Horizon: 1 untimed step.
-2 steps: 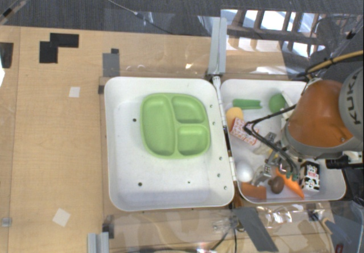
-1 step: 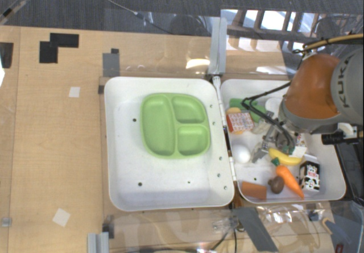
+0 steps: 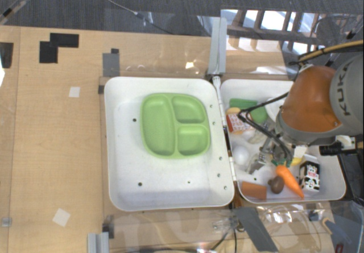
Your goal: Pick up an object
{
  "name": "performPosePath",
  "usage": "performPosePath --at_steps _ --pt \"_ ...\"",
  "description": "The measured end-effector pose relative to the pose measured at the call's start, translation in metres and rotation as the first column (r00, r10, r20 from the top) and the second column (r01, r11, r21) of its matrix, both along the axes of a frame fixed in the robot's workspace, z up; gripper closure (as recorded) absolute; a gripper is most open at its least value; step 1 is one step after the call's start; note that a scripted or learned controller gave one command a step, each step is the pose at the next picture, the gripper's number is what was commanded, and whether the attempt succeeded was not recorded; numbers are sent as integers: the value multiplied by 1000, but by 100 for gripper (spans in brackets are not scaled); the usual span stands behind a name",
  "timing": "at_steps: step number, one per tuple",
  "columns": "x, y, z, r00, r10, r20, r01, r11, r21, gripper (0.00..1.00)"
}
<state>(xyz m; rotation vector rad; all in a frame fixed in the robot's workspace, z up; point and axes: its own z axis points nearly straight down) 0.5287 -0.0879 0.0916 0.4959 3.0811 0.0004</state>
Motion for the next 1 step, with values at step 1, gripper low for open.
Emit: performPosePath --at_steps 1 --pt "59 -8 -1 996 -85 -2 85 996 3 0"
